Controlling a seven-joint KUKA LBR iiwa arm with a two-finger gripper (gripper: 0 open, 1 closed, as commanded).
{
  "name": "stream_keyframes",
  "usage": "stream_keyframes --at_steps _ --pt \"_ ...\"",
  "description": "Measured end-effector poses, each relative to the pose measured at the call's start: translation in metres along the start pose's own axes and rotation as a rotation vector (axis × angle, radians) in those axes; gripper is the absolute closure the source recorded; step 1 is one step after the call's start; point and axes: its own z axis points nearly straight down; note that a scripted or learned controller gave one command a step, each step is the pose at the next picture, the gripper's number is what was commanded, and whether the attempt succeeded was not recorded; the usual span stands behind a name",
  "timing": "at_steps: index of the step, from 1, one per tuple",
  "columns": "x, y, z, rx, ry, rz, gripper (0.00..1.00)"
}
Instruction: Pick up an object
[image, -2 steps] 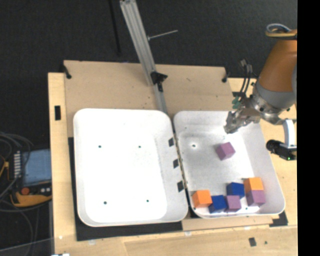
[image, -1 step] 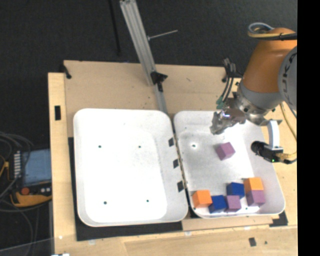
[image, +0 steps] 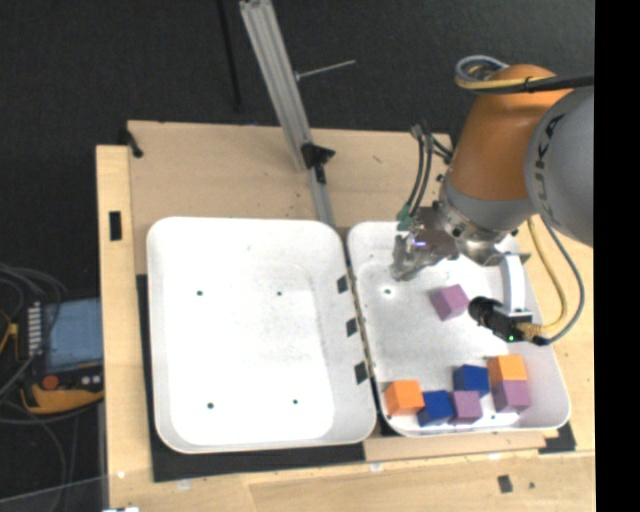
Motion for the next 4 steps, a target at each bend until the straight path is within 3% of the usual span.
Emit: stream_keyframes --at_steps 2,3,4 --pt "0.090 -0.033 -0.006 0.002 0.000 0.002 1.00" --pt "0.141 -0.043 0.011 0.004 -0.001 0.000 1.00" --pt "0.139 -0.043 0.010 0.002 0.000 0.007 0.00"
